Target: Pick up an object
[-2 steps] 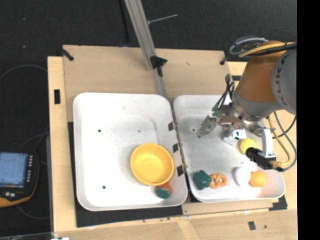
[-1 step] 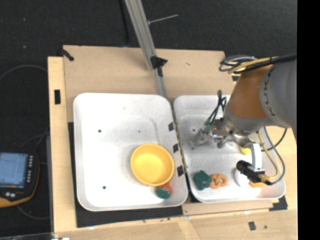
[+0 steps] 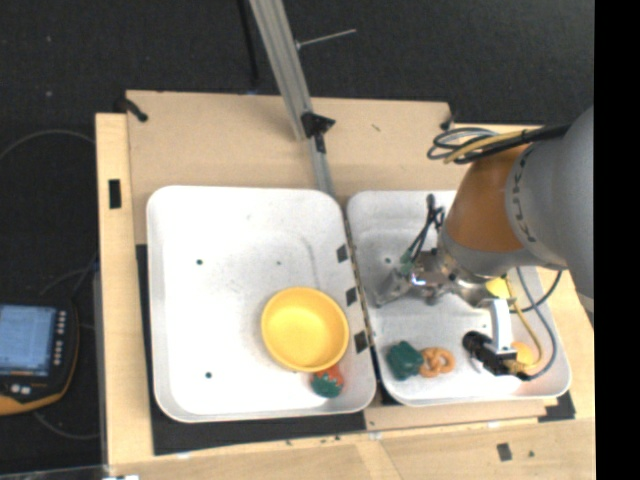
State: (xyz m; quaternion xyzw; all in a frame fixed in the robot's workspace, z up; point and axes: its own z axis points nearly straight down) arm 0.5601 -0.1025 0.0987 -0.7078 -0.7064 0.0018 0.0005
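In the right bin, my gripper hangs low over the middle of the floor, near the left wall. The grey arm with its orange band comes in from the right above it. A dark green object and an orange ring-shaped object lie side by side by that bin's front edge, below the gripper and apart from it. I see nothing in the gripper.
The left bin holds a yellow bowl near its front right corner, with a small red and green object just in front of it. A slanted metal rail stands behind the bins.
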